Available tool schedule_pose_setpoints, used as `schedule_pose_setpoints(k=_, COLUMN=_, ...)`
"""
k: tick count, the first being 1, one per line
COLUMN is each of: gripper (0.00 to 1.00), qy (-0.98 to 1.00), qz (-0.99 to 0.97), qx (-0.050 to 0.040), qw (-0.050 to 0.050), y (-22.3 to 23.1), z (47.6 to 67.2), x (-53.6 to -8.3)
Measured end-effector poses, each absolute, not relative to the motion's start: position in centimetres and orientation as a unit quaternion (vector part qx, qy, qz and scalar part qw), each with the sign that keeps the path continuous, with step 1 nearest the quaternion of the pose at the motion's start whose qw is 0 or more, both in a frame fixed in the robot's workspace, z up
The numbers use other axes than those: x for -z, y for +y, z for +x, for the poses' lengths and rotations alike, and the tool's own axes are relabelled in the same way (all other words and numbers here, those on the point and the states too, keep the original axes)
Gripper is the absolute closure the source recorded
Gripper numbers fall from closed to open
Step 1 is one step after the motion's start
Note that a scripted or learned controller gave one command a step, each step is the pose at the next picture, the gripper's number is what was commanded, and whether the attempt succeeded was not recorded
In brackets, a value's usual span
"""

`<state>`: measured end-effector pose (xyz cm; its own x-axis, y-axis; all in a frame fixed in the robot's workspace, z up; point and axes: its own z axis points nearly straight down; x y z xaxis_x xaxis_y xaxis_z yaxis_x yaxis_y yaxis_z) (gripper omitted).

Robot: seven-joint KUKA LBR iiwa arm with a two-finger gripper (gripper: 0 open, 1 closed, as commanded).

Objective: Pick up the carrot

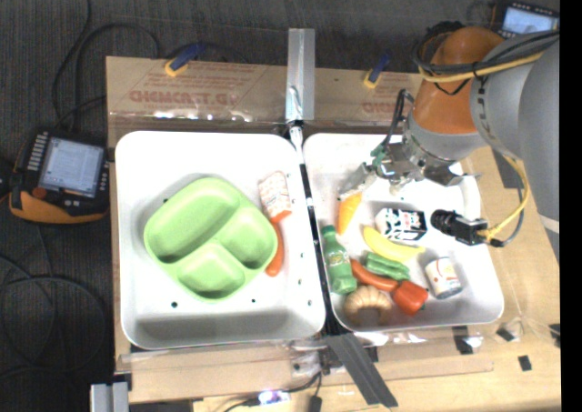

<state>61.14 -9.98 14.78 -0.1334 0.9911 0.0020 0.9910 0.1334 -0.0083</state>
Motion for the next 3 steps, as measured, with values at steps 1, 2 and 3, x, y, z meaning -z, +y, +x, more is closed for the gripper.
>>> schedule_pose_setpoints(k=1, gripper=0.0, qy=-0.835, qz=-0.55, qx=0.0016, qw=-0.002, y=-11.1, z=59.9, x=-8.8)
schedule_pose_setpoints(k=2, gripper=1.0, qy=-0.835, qz=-0.55, qx=0.0035, qw=-0.003, y=-11.0, z=60.0, x=-9.7)
schedule_pose_setpoints(k=3, gripper=1.0, qy=-0.844, qz=-0.536, qx=-0.0012, qw=0.003, y=-4.9, z=60.4, x=-19.8)
